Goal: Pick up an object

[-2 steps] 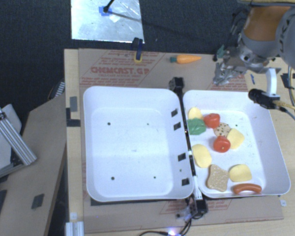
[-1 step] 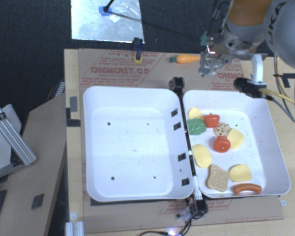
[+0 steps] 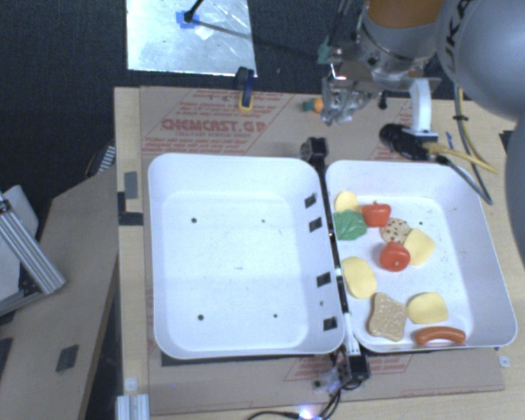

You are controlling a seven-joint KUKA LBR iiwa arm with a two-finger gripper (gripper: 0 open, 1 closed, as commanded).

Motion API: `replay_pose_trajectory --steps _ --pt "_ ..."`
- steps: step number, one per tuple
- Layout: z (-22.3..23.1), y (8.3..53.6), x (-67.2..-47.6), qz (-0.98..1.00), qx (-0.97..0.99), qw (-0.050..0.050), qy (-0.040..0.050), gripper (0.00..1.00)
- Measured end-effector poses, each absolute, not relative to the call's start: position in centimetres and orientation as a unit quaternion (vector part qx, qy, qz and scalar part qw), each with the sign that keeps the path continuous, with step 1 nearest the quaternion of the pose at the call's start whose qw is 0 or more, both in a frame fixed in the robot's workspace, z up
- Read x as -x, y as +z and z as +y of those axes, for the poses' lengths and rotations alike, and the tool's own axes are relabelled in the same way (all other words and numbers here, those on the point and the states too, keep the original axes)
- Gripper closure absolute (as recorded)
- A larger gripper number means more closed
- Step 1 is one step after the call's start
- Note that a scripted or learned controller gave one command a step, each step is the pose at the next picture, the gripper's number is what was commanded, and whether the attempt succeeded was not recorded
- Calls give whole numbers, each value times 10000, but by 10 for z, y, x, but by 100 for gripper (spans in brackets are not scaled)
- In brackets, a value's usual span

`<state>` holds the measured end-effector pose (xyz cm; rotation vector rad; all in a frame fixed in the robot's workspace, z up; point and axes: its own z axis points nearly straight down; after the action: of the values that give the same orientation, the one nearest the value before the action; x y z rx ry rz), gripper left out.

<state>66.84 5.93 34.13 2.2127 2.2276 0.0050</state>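
Below and toward the near side of the gripper [image 3: 339,103], well apart from it, sits the right bin [image 3: 472,208] with the whole pile of toy food: a yellow piece [image 3: 346,202] at the far corner, a green leafy piece [image 3: 350,226] just beside it, a small tomato [image 3: 377,213], a speckled cookie [image 3: 395,230], a red piece [image 3: 395,256] touching a yellow chunk [image 3: 419,247], then nearer the front a pale yellow slice [image 3: 360,277], a slice of bread [image 3: 387,317], another yellow lump [image 3: 427,307] and a sausage [image 3: 437,336] right against the front rim. Hanging high over the cardboard [image 3: 210,125] past the far rims, touching nothing, nothing seen between the metal tips; too small and blurred to say whether spread or pressed together, so cannot tell. Risks from here, as a guess: crowded items, especially the tomato, cookie and red piece packed close, so a descent there could nudge neighbours or pinch two at once, or slip off a rounded surface. Green piece and yellow piece sit near the divider [image 3: 328,234], so a drop there could clip the wall. Sausage hugging the rim, awkward for the same reason. Off to the left of the gripper and lower, the left bin [image 3: 175,182], no use for a pick. Bread or the front yellow lump looks the safer bet, with a bit more room around.
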Motion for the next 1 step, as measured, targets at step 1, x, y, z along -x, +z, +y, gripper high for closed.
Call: replay_pose_trajectory --steps 1 --pt "143 377 -669 7091 -7051 12 19 100"
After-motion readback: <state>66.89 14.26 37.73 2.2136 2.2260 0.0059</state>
